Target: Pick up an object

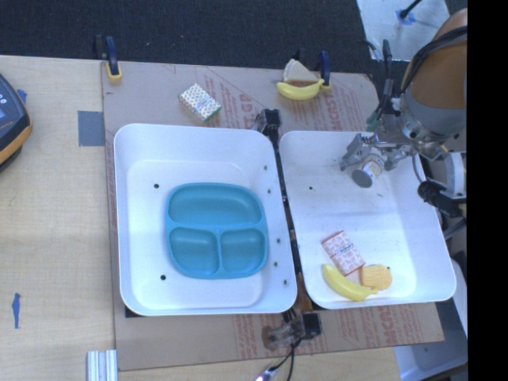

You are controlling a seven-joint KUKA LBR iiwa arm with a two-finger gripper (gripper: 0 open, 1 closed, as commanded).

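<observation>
Arm point(435, 78): grey, with an orange band above the wrist; it enters from the right and reaches over the upper part of the right bin.
Hand point(363, 163): low over the upper middle of the right bin, its tip pointing left and down. Whether it is spread or closed, I cannot tell; nothing can be made out in its grip.
Right bin point(317, 145): shallow, white, holding three small items, all in its lower part.
Banana in the bin point(346, 285): yellow, curved, lying near the bottom edge, well apart from the hand.
Round orange item point(376, 277): just beside the banana's right end, seemingly touching it.
Red-and-white packet point(343, 251): flat, tilted, lying just above the banana.
Left bin point(131, 145): shallow, white, set side by side with the right bin.
Blue divided plate point(216, 230): three compartments, lying flat in the middle of the left bin.
Surface point(51, 236): light wood, with a brown board point(238, 94) under both bins.
Small patterned box point(199, 101): on the board above the left bin, tilted.
Second banana point(299, 90): yellow, on the board above the gap between the bins, with a pale wedge-shaped item point(299, 71) just behind it.
Clamps: blue-handled clamp point(112, 58) at the board's upper left corner.
Device at left edge point(12, 121): dark with an orange rim, partly cut off.
</observation>
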